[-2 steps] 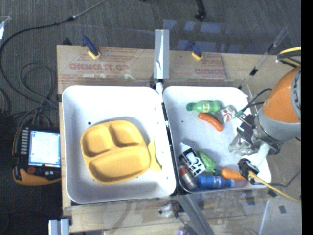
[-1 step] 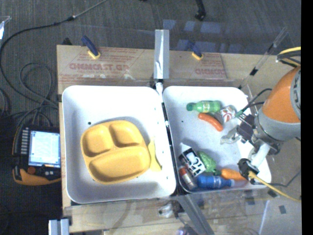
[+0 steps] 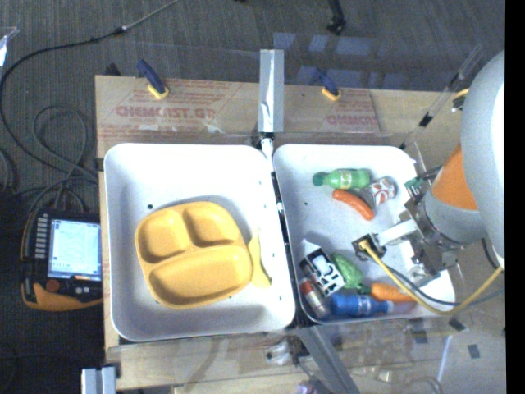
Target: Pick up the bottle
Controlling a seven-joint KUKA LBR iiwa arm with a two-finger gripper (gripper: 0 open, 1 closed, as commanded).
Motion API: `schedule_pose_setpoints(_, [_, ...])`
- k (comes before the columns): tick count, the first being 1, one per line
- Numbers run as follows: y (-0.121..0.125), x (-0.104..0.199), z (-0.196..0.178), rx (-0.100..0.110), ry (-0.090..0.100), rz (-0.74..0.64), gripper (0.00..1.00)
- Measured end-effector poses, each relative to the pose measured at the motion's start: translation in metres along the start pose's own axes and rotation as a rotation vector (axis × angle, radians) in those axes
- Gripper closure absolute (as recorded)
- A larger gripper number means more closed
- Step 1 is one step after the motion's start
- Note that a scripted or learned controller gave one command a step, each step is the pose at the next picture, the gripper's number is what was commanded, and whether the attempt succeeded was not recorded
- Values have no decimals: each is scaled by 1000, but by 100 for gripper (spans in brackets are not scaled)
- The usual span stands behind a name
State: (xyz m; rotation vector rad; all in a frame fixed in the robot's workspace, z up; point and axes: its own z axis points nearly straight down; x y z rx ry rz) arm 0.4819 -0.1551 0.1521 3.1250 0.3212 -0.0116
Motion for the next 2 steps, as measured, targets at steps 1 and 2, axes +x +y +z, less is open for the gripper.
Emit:
schedule_pose_setpoints(1, [-1, 1, -41, -3, 3, -341, 0])
schedule_pose_setpoints(2, [27, 40, -75, -2, 1, 5, 0])
